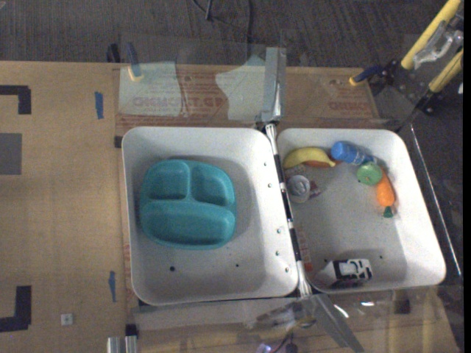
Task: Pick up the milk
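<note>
1. Nearest you, the milk (352, 269) lies in the right bin (430, 267), a small white carton with dark markings. It sits close to the bin's near wall, a little left of the middle.
2. You'll see the milk well apart from everything else in that bin; bare white floor lies between it and the other items.
3. Along the bin's far side, a banana (309, 157) lies crosswise with a blue bottle (347, 152) just beside its right end.
4. Right of the bottle sits a round green piece (369, 173), and a carrot (385, 191) just beyond it points toward you.
5. A grey can (299, 187) sits below the banana, near the wall shared by the two bins.
6. The left bin (147, 285) holds a teal divided plate (188, 201), lying flat at its middle.
7. Both bins rest on the brown surface (59, 197). A clear sheet (199, 87) lies behind the left bin, and yellow clamps (434, 31) stand at the far right corner.
</note>
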You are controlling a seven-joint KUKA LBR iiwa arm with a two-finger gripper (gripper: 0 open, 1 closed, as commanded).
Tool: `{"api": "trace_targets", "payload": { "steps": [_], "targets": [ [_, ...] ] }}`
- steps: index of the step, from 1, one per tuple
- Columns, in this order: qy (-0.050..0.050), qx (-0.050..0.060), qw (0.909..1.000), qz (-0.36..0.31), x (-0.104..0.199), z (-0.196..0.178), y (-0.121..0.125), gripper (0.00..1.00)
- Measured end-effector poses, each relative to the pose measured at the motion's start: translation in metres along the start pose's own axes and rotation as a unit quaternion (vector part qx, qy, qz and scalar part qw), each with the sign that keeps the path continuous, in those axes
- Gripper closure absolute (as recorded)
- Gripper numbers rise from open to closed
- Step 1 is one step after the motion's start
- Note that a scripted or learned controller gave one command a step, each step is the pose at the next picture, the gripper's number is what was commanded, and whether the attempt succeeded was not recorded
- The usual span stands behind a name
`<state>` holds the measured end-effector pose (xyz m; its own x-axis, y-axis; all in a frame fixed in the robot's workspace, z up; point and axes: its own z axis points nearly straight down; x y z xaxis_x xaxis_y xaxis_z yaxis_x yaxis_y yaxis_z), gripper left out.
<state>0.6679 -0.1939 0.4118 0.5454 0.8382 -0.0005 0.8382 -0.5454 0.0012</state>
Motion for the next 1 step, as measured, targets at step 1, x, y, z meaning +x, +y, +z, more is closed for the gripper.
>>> {"api": "trace_targets", "payload": {
  "steps": [1],
  "targets": [
    [0.000,0.002,0.9934,0.115,-0.0704,0.0791,-0.0696,0.00]
  ]
}}
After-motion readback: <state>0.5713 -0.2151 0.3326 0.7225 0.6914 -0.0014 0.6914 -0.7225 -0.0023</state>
